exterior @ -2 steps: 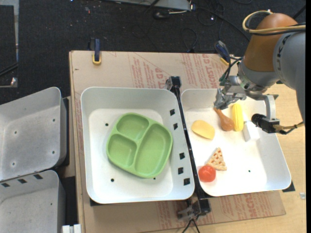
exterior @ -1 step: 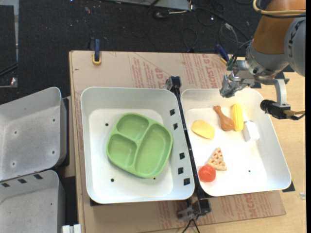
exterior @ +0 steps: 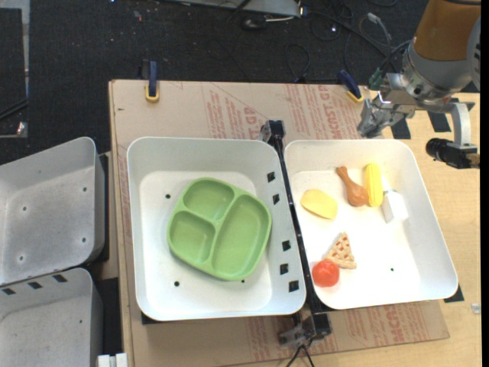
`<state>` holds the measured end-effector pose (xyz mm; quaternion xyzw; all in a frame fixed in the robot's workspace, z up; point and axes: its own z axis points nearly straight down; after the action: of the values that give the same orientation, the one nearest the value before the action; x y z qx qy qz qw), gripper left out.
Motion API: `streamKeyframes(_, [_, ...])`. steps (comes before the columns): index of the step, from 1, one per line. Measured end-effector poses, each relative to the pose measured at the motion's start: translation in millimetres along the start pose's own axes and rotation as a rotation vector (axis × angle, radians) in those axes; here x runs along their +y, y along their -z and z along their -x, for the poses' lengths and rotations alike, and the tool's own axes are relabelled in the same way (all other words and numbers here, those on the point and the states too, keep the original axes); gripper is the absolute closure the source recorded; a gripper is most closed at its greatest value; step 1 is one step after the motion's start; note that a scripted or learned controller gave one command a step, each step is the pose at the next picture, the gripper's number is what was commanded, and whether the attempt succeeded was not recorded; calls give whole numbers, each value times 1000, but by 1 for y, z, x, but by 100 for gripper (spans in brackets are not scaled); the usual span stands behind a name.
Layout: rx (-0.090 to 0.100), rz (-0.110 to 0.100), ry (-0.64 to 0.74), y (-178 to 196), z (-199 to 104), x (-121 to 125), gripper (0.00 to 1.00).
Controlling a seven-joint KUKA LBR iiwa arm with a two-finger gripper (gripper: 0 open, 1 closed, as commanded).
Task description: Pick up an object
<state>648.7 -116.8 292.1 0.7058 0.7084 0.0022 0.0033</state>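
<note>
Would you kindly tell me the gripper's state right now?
Gripper: open or shut cannot be told; it hangs above the right white bin's far rim.

Right bin (exterior: 428, 228) holds 6 toy foods (tomato (exterior: 326, 274) nearest the front).

A robotics lab: clamped board (exterior: 199, 105), cables (exterior: 336, 6), toy-food bins (exterior: 428, 228).

The divided plate (exterior: 220, 228) lies in the left bin (exterior: 145, 167); the toy foods (exterior: 340, 220) lie in the right bin (exterior: 428, 235), gripper (exterior: 374, 121) behind it.
</note>
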Motion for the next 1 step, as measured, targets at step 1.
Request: streamKeyframes(1, [3, -8, 3, -20, -52, -3, 100])
